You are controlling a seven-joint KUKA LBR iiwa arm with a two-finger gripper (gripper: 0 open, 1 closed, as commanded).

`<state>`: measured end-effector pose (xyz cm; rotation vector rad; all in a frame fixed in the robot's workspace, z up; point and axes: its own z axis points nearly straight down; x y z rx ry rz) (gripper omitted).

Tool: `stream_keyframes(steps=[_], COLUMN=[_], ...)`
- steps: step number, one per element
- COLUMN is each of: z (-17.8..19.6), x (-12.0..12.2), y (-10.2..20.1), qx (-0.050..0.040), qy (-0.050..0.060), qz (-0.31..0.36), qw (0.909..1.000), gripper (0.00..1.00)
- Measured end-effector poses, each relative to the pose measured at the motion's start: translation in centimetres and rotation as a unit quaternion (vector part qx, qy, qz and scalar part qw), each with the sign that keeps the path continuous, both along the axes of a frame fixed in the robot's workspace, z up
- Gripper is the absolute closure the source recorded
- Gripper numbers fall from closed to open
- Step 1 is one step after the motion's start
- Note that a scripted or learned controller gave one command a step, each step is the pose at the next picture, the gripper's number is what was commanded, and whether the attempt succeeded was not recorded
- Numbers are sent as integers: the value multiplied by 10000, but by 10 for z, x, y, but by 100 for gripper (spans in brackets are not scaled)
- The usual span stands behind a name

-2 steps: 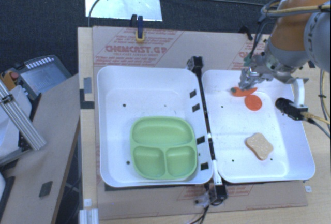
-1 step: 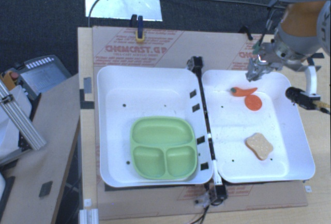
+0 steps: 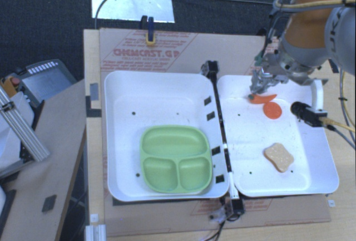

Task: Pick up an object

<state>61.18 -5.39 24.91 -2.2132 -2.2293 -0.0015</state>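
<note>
Two orange pieces (image 3: 267,105) lie flat in the right bin (image 3: 311,178) under the claw (image 3: 259,88), whose grip state I cannot tell; being thin, they may slip free.

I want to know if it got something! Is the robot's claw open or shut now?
Gripper: cannot be told. It is low in the right bin, at the end of the orange piece.

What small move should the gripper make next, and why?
Probably a short descent, then a close. The gripper sits at the end of the elongated orange piece in the right white bin, apparently touching it. The round orange slice and tan bread slice lie farther off.
</note>
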Motion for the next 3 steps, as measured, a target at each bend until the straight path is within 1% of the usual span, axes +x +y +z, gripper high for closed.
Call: stream_keyframes(steps=[1, 2, 3], z=[3, -15, -28], x=[-15, -32, -58], y=[48, 96, 134], qx=[0, 5, -1], qy=[0, 6, 12], qz=[2, 6, -1], qw=[10000, 10000, 10000], gripper=[100, 100, 100])
